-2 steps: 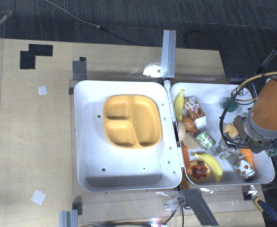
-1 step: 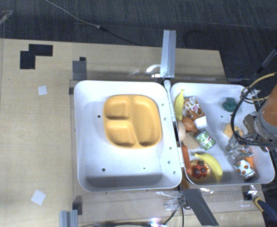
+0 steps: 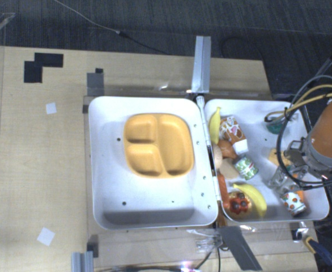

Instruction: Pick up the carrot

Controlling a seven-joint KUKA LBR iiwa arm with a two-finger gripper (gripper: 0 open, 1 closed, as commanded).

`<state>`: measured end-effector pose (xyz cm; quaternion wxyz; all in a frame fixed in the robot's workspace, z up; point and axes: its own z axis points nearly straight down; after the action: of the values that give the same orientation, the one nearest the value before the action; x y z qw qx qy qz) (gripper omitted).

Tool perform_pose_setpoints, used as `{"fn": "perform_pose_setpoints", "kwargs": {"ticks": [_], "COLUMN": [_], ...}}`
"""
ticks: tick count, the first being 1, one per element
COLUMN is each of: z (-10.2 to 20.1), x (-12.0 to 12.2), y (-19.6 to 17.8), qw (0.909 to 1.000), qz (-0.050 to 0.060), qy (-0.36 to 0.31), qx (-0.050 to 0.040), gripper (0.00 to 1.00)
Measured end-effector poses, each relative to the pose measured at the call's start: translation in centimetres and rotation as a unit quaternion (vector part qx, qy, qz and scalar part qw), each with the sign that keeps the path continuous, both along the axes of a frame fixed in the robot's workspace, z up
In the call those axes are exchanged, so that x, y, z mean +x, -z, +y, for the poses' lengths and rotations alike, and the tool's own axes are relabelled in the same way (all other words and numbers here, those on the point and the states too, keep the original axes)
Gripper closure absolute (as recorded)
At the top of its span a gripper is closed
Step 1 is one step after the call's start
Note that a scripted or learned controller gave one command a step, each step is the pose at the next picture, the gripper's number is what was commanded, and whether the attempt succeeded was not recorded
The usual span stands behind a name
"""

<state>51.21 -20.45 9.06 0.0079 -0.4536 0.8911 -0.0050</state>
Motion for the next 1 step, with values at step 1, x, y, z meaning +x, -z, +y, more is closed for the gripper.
{"fn": "perform_pose_setpoints", "kwargs": {"ticks": [1], "z": [0.98], "x": [5.32], "y": [0.05], "qw": [1.0], "qz": [0.001], "qy": [-0.004], "qx": [-0.0004], "gripper": [1.0]}}
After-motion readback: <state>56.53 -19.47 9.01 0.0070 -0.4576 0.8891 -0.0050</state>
